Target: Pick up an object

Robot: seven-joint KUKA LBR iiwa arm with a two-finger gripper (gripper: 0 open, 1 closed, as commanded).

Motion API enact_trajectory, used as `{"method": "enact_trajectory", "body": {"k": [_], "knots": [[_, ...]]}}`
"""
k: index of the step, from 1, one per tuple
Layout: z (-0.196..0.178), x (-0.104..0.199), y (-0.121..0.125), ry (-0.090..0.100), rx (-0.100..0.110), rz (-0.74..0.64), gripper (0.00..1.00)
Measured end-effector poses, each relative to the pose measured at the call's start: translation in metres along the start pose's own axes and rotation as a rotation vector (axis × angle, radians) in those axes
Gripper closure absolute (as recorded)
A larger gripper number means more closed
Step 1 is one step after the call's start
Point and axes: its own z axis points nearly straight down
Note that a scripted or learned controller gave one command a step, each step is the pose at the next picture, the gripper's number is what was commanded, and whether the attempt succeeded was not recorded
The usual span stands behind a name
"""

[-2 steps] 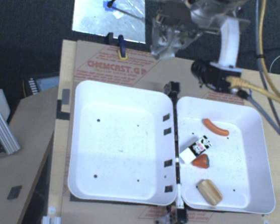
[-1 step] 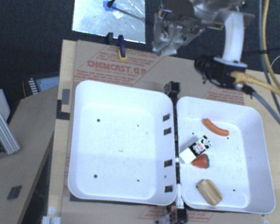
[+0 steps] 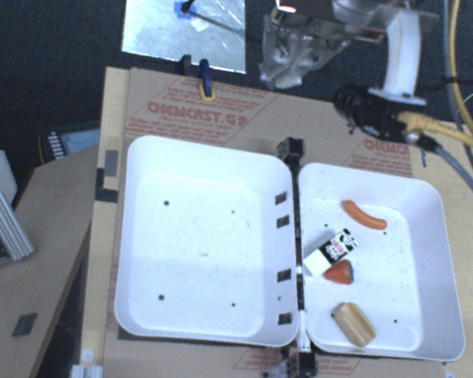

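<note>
The right bin (image 3: pixel 434 251) holds several small things. An orange sausage-shaped piece (image 3: pixel 363 214) lies near its back. A black and white block (image 3: pixel 332 250) sits near the bin's left wall, with a red-orange piece (image 3: pixel 341 272) touching its lower right side. A tan wooden block (image 3: pixel 353 323) rests near the front. My gripper (image 3: pixel 284 68) hangs high above the bench's far edge, behind both bins, well away from all of them, with nothing visible in it.
The left bin (image 3: pixel 200 239) stands beside the right one, joined by a black hinged divider (image 3: pixel 291 242). A shiny metal sheet (image 3: pixel 188 14) lies on the dark floor at the back left. Cables and hoses (image 3: pixel 450 124) run at the back right.
</note>
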Motion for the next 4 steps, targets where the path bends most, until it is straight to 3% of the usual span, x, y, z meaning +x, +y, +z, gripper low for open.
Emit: {"method": "enact_trajectory", "body": {"k": [2, 3, 4], "knots": [[-0.022, 0.000, 0.000, 0.003, -0.004, -0.007, 1.00], [0.061, 0.012, 0.038, -0.010, 0.014, 0.020, 1.00], [0.045, 0.012, 0.037, -0.005, 0.007, 0.018, 1.00]]}}
